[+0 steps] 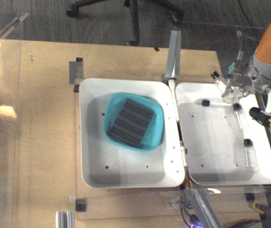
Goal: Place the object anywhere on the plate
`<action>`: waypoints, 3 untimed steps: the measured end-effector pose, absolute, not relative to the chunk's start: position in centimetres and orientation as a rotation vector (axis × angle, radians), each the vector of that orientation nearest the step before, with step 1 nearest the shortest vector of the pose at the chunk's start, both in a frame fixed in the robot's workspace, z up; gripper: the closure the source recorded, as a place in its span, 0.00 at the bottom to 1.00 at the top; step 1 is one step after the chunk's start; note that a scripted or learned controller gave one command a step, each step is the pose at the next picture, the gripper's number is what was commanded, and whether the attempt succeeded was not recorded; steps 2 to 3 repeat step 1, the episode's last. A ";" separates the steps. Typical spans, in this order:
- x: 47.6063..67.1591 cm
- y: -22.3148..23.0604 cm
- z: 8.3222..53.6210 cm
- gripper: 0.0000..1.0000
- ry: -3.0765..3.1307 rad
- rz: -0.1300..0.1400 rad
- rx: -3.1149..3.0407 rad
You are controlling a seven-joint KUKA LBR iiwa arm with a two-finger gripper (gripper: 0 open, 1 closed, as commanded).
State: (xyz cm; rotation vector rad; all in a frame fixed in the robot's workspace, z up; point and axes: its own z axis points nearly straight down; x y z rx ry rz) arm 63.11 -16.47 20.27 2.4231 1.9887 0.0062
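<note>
Ridged dark object (132, 123) on teal plate (157, 127)

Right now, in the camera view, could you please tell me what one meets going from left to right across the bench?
Bare wooden bench top → left white bin → turquoise plate bearing the dark ribbed block → right white bin → grey and orange arm.
</note>
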 end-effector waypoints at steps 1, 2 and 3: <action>63.1 -16.5 20.3 0.00 1.988 0.006 2.423; 63.1 -16.5 20.3 0.00 1.988 0.006 2.423; 63.1 -16.5 20.3 0.00 1.988 0.006 2.423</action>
